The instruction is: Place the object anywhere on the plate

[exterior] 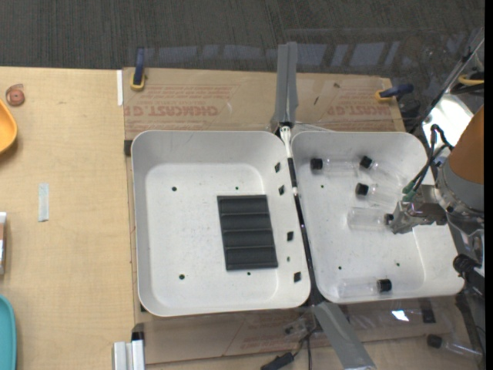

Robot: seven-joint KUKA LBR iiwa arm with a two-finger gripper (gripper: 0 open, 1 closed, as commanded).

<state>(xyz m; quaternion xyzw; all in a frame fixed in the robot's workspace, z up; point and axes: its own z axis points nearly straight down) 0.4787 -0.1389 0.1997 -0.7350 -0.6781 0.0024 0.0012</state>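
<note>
On a cardboard sheet (200,102) beside a pale wooden bench top (69,168), 2 shallow white bins side by side: left bin (154,141) and right bin (347,137), rims nearly touching along the middle seam.

In the left bin, near its middle, a flat black rectangular ribbed plate (247,233), lying lengthwise front to back, with 4 raised bands across it. Nothing on top of the plate.

In the right bin, 4 small clear plastic vials with black caps, all lying on the bin floor, well apart from the plate:
- far-left vial (317,163), near the bin's back left corner
- far-right vial (364,162), near the back wall
- middle vial (362,190), just in front of the far-right vial
- near vial (383,286), close to the front rim

Also a faint clear shape (360,220) on the floor of the right bin, just left of the gripper; too transparent to identify.

Grey two-finger gripper (394,222) low over the right half of the right bin, pointing left, at the end of the arm (462,160) entering from the right. Impossible to tell whether open or closed, or whether anything is gripped.
</note>
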